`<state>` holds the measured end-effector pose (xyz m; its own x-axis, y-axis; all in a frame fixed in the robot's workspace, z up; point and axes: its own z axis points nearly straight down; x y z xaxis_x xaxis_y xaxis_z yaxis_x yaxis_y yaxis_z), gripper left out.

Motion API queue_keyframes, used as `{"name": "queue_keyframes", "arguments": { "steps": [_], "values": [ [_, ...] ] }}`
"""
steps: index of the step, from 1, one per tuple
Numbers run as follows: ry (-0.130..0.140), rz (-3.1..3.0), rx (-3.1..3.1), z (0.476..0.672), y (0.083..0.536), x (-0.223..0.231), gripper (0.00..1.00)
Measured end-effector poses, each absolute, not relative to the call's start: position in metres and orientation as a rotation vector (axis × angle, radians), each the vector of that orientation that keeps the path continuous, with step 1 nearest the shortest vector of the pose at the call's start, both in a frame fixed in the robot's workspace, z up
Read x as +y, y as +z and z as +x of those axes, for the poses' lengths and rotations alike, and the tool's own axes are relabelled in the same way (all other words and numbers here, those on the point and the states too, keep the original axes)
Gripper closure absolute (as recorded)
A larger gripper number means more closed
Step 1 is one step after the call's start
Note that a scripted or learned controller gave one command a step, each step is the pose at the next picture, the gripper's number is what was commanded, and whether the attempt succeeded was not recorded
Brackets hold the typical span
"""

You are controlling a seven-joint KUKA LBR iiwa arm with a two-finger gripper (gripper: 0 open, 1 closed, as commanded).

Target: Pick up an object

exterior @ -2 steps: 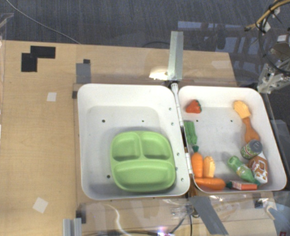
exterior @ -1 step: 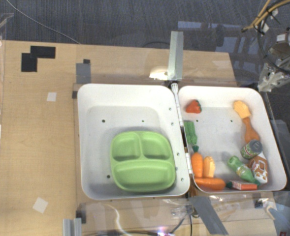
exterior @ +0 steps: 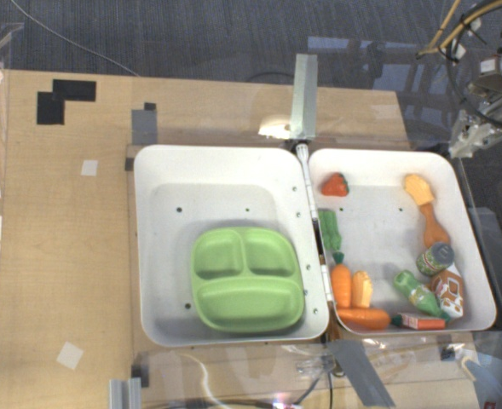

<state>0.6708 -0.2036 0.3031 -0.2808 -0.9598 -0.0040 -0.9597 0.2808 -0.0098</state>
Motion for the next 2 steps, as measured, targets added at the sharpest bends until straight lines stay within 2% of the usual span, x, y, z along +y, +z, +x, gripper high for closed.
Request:
{"name": "queue_keyframes", "arguments": {
  "steps": [1,2],
  "values": [
    [-0.009,-2.221,2.215,0.575,0.299,-0.206,1.0],
    [-0.006,-2.218,2.213,0.652,0.301,-0.198,1.0]
  ]
}}
